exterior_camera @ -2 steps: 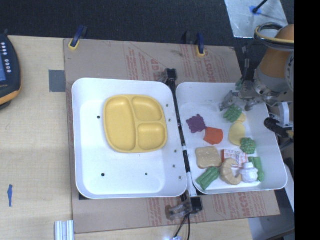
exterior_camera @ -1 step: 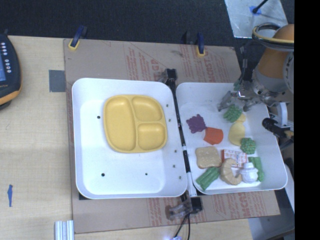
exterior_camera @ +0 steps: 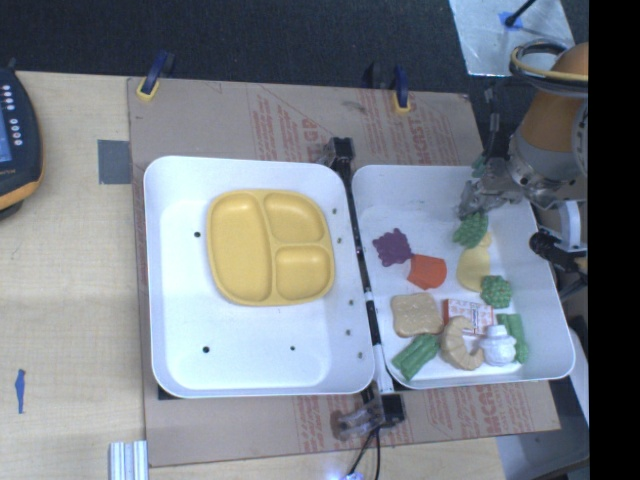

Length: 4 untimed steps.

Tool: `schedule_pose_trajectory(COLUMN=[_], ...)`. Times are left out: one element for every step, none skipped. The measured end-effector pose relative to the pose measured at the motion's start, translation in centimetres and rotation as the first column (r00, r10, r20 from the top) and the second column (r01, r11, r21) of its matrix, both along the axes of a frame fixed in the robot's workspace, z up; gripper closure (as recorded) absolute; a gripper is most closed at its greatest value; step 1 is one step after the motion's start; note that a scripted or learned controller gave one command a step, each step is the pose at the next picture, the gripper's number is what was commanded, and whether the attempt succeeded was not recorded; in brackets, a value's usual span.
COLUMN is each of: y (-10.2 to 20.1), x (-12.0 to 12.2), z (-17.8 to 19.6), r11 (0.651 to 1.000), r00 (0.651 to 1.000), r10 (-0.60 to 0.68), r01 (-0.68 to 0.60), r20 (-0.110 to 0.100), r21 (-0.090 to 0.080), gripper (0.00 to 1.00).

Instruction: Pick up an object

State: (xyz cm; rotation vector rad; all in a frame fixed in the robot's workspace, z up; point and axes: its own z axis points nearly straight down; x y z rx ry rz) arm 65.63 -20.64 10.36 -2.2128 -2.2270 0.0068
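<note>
Nearest in the right bin [exterior_camera: 560, 298]: a green bean pod [exterior_camera: 414, 354], a slice of bread [exterior_camera: 416, 314], a tan lump [exterior_camera: 460, 344], a small white bottle [exterior_camera: 499, 346] and a red-and-white packet [exterior_camera: 470, 314], crowded and partly overlapping, hard to separate. Farther back, a broccoli floret [exterior_camera: 495, 290], an orange-red piece [exterior_camera: 427, 270], a purple grape bunch [exterior_camera: 392, 247] and a pale yellow piece [exterior_camera: 475, 263]. Far right, a green leafy toy [exterior_camera: 470, 231] just under the gripper [exterior_camera: 483, 194]; fingers blurred, cannot tell whether apart or clamped. Arm cut off at the right edge. In the left bin [exterior_camera: 175, 358], a yellow divided plate [exterior_camera: 270, 245].
</note>
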Motion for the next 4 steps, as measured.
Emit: schedule_pose_trajectory(y=[4.5, 4.3, 10.1, 10.9], x=[-4.4, -4.4, -5.8, -9.3], z=[5.7, 5.3, -1.0, -0.8], r11=[1.000, 1.000, 1.000, 1.000], r00=[1.000, 1.000, 1.000, 1.000], r10=[0.000, -0.003, 0.002, -0.004], r01=[0.000, 0.003, -0.002, 0.004], r20=[0.001, 0.001, 0.007, -0.003], r21=[0.002, 0.001, -0.003, 0.002], gripper=[1.00, 0.00, 0.00, 0.00])
